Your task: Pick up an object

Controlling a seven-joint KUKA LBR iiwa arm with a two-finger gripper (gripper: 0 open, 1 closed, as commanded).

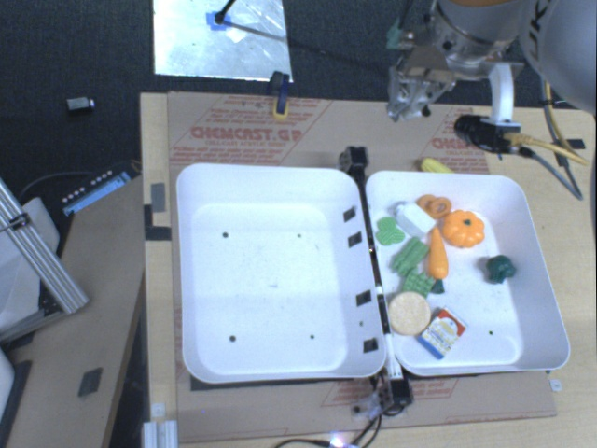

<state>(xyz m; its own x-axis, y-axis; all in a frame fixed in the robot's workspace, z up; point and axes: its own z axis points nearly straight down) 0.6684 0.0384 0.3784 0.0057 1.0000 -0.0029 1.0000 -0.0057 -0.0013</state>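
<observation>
My gripper (409, 103) hangs high above the bench, past the far edge of the right bin (536, 250), with nothing seen between its fingers. In that bin lie an orange pumpkin (464, 229), a carrot (437, 254), a white block (414, 219), green leafy pieces (407, 255), a round cracker (409, 313), a small colourful box (440, 332), a dark green broccoli (499, 268) and an orange ring-shaped piece (434, 203). A yellow banana (435, 166) lies just outside the bin's far rim.
The left bin (196, 250) lies beside the right one, joined by a black hinge strip (368, 250). Both rest on a cardboard sheet (242, 129). A shiny metal plate (222, 24) lies on the floor beyond. A yellow-blue clamp (279, 96) stands at the cardboard's far edge.
</observation>
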